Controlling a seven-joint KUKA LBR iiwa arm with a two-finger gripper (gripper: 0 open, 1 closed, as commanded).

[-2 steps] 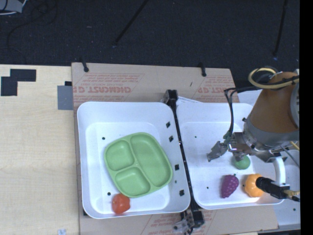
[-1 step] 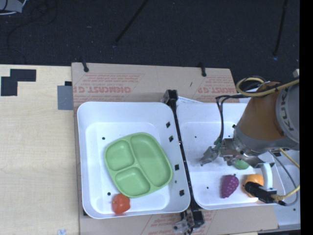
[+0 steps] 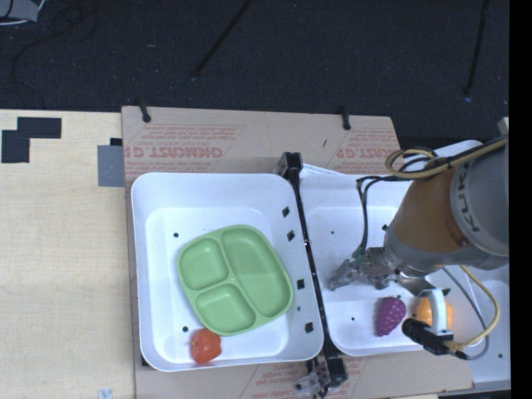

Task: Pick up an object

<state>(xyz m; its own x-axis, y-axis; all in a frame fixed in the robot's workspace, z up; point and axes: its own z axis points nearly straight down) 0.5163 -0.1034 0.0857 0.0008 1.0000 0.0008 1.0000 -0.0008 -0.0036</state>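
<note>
A purple bunch of grapes (image 3: 389, 315) lies near the front of the right bin (image 3: 345, 202). Just right of it sits an orange and white object (image 3: 433, 310), partly covered by a black part with a yellow cable. My gripper (image 3: 342, 276) hangs low in the right bin, pointing left, a short way up and left of the grapes and apart from them. Nothing shows between its tips. In the left bin (image 3: 158, 198) lie a green divided plate (image 3: 235, 278) and a red-orange fruit (image 3: 205, 345) at the front.
A black divider (image 3: 302, 256) runs between the two bins. The grey arm with its orange band (image 3: 432, 223) covers the right side of the right bin. Cables loop above and below the wrist. Cardboard lies under the bins, and a wooden bench surface extends to the left.
</note>
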